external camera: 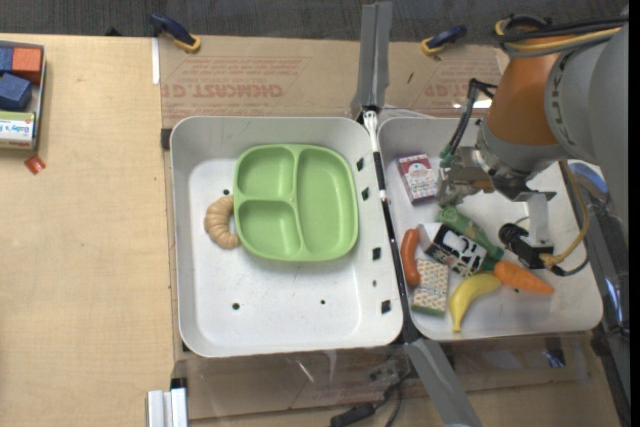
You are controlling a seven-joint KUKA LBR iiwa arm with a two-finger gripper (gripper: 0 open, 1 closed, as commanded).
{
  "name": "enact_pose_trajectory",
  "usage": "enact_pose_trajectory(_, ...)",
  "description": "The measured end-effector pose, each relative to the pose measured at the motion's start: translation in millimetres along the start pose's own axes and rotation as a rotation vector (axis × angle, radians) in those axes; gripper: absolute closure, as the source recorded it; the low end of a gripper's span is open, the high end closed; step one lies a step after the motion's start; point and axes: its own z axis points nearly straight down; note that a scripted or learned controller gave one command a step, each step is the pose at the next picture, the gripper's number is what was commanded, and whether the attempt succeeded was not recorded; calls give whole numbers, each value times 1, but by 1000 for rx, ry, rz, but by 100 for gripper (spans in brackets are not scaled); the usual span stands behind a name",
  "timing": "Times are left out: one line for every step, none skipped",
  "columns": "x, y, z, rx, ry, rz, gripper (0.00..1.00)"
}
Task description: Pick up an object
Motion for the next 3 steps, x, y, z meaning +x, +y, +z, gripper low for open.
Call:
enact_pose_trajectory(0,0,0,1,0,0,0)
enact_pose_trajectory(-2,0,-9,1,0,3,100)
enact_pose_trajectory(63,23,-91,-1,-1,-9,100)
